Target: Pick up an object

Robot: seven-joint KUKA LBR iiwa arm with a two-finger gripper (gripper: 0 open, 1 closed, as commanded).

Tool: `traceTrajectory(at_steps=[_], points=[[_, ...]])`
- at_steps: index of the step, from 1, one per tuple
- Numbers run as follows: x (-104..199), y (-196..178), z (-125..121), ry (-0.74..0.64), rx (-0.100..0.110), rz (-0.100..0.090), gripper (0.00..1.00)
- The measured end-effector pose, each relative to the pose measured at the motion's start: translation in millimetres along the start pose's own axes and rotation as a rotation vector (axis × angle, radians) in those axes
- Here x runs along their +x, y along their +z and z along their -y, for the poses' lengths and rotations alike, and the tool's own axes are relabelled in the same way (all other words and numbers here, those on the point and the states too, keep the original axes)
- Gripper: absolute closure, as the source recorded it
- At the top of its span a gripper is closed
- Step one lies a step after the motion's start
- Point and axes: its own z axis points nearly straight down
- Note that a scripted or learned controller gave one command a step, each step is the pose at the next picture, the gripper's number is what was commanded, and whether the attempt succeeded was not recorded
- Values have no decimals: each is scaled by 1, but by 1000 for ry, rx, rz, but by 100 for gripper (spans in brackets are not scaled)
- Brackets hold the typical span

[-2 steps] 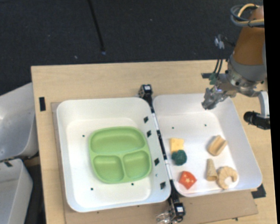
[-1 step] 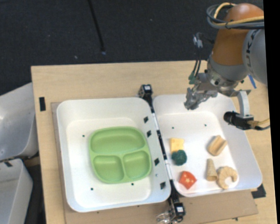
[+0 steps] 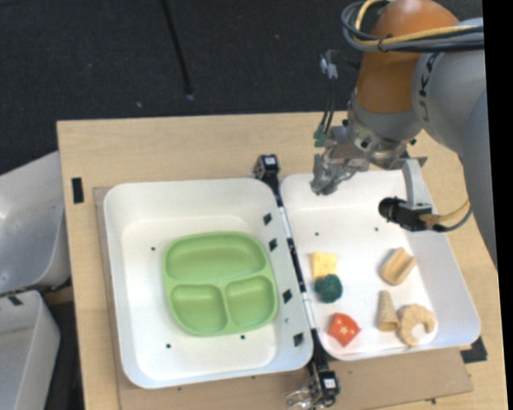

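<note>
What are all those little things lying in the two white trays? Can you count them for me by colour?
Green: 2, the divided plate in the left bin and a dark green ball.
Yellow: 1, a block.
Red: 1, a piece.
Tan: 3, a roll, a cone, a curled piece.
Total: 7

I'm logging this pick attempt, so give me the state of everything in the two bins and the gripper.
Gripper: over right bin's far left corner, holding nothing visible.
Green tray: flat in left bin.
Yellow piece: lying, touching green ball.
Red piece: lying near front edge.
Tan pieces: lying, untouched.
</note>
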Motion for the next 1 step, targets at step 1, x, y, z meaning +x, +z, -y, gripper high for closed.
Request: traceTrajectory(at_steps=[1], points=[[54, 14, -1, 1, 3, 0, 100]])
